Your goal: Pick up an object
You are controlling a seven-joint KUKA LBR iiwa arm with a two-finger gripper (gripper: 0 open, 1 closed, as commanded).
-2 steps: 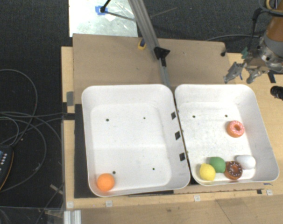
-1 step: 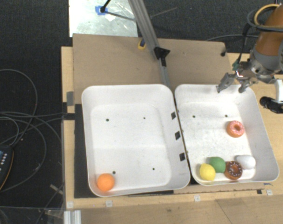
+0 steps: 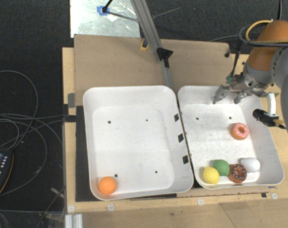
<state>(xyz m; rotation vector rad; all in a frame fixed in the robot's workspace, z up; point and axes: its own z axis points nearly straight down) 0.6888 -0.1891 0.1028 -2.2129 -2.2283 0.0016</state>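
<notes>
A pink frosted doughnut (image 3: 239, 131) lay alone toward the right side of the right bin (image 3: 201, 127), apart from the gripper. At that bin's near edge sat a yellow ball (image 3: 210, 175), a green ball (image 3: 221, 166), a chocolate doughnut (image 3: 237, 173) and a white egg-shaped object (image 3: 250, 164), clustered and touching. The gripper (image 3: 229, 95) hung over the bin's far edge, fingers spread wide and grasping nothing. An orange ball (image 3: 107, 185) rested in the near-left corner of the left bin (image 3: 129, 96).

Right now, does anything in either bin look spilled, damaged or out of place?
Nothing stands out. The orange ball lies alone in the left bin; the doughnuts and other items sit upright and intact in the right bin.
</notes>
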